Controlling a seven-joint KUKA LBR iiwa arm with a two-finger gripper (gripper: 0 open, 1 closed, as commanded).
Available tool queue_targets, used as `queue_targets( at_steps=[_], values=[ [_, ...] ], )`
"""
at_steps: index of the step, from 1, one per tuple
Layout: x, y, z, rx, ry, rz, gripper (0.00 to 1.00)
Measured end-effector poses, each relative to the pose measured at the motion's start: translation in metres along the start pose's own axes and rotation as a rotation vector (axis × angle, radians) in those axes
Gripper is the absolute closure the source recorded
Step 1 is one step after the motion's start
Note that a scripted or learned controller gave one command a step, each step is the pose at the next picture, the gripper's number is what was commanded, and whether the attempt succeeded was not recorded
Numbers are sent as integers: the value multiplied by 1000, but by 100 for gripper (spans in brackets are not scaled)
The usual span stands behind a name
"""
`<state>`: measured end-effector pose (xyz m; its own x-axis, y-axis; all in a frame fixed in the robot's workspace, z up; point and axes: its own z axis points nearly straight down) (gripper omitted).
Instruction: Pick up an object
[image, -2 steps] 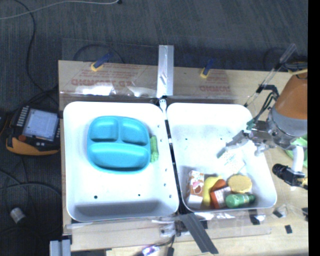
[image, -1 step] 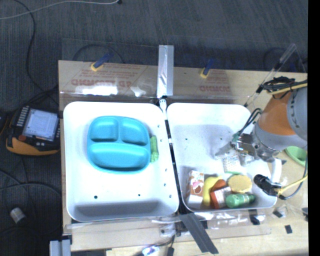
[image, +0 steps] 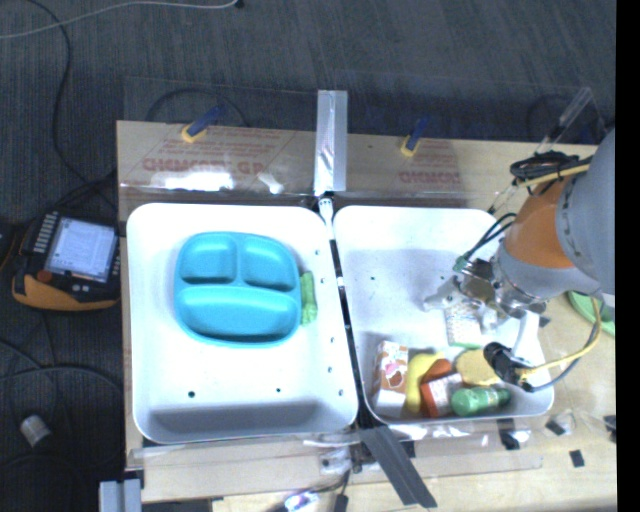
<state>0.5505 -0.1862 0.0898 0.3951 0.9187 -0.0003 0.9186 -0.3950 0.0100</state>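
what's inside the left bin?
A blue divided tray lies in the left bin, with a green item wedged between the tray's right edge and the bin wall. Whatever is under the tray is covered.

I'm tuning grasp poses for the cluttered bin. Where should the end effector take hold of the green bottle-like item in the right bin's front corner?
Probably across the middle of the green item, from straight above. It lies on its side along the right bin's front wall, with the red item crowding its left end, so the fingers best straddle its short width.
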Motion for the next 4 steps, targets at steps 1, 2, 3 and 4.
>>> queue_targets(
  at_steps=[1, 2, 3, 4],
  values=[
    [5, 22, 1, 10, 5, 121, 0],
    [-3, 19, -8, 14, -1, 321, 0],
    [-5, 18, -15, 17, -7, 322, 100],
    [2, 29, -191, 12, -6, 190, 100]
  ],
)
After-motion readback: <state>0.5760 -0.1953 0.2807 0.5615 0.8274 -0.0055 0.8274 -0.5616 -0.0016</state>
